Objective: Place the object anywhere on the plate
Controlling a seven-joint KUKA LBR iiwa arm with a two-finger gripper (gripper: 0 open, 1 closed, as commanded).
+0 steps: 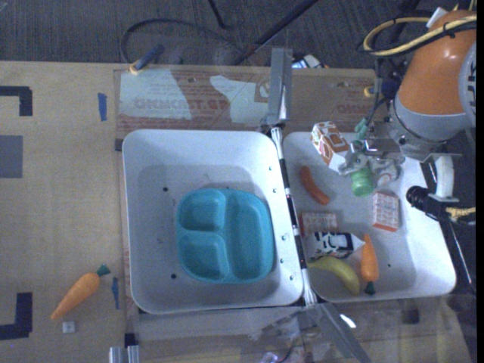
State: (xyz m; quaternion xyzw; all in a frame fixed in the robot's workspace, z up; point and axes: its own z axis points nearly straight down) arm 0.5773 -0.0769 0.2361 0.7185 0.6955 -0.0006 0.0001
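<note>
Over the right bin point(431, 267), the gripper point(368, 165) hangs above a green object point(363, 181), partly hiding it; whether it grips is unclear. Left bin's blue plate point(224, 234) lies well apart.

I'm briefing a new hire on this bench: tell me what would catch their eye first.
The blue divided plate stands out, alone in the left bin. Next comes the arm with its orange band, its pincer low over the right bin by a green object, among toy foods such as a banana and a carrot. Another carrot lies outside on the bench at lower left.
</note>
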